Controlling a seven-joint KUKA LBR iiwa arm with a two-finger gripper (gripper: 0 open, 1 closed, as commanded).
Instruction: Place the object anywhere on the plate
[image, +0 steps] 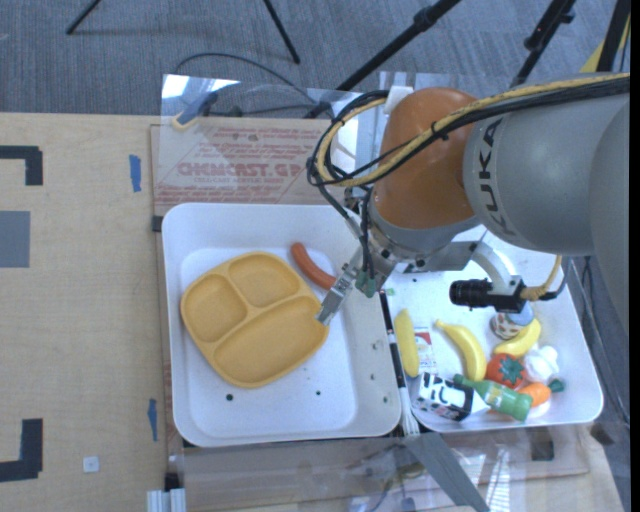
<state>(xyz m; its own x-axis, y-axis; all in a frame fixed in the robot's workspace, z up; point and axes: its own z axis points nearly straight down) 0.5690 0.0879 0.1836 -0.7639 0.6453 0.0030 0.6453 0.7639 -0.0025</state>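
orange sausage (312, 265) beside yellow plate (255, 318)

place: robotics lab | cues: KUKA arm (540, 150), tripod legs (440, 30) (grey carpet), toy-filled bins (190, 400)

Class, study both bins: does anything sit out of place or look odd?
Yes. The toy sausage lies on the left bin floor beside the yellow plate, not on it. The gripper hangs over the plate's right edge.

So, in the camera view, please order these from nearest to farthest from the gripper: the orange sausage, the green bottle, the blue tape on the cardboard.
1. Orange sausage, just left of the gripper, beside the yellow plate.
2. Green bottle, in the right bin.
3. Blue tape, far left on the cardboard.
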